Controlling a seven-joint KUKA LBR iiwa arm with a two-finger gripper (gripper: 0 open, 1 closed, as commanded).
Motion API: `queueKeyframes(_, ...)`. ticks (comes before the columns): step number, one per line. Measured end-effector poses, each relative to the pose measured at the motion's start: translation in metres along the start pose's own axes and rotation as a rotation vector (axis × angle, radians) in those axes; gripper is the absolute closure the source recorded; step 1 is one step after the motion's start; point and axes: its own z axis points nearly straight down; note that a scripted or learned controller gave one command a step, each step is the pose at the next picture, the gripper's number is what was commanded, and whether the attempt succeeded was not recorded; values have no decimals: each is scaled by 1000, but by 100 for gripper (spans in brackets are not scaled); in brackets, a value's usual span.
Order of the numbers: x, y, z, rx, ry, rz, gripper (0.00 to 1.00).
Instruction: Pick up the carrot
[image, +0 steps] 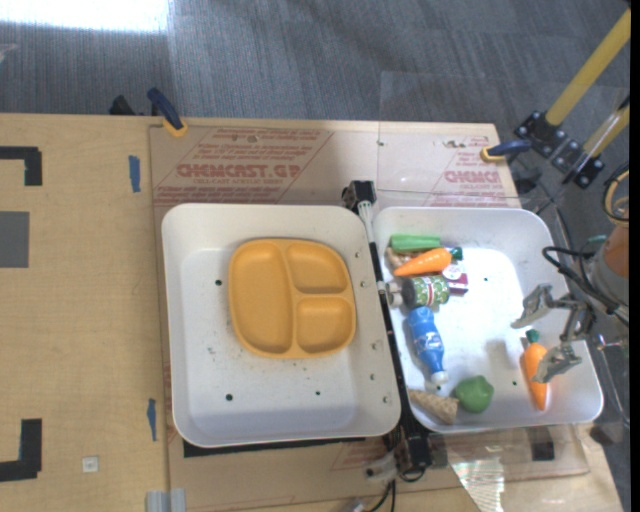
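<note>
Two carrots lie in the right bin (500, 225). One carrot (423, 262) rests near the bin's top left, beside a green vegetable (414, 242). The other carrot (538, 382) lies by the right wall, orange tip toward the front edge and green top pointing up the view. My gripper (537, 343) reaches in from the right, just over this second carrot. Its fingers stand open, one fingertip (527, 310) beyond the green top and the other (556, 364) against the carrot's body. The carrot is not clamped.
The right bin also holds a green-labelled bottle (430, 292), a blue bottle (426, 340), a green round item (475, 393) and a tan piece (434, 405). An orange divided plate (292, 297) sits in the left bin (190, 330). Cables hang at the right.
</note>
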Motion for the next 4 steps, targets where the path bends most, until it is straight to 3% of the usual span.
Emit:
queueKeyframes(1, 18, 16, 39, 7, -15, -98, 0)
queueKeyframes(2, 22, 31, 38, 7, -16, 122, 0)
queueKeyframes(3, 18, 32, 25, 9, -29, 119, 100)
queueKeyframes(4, 18, 33, 26, 8, -27, 119, 0)
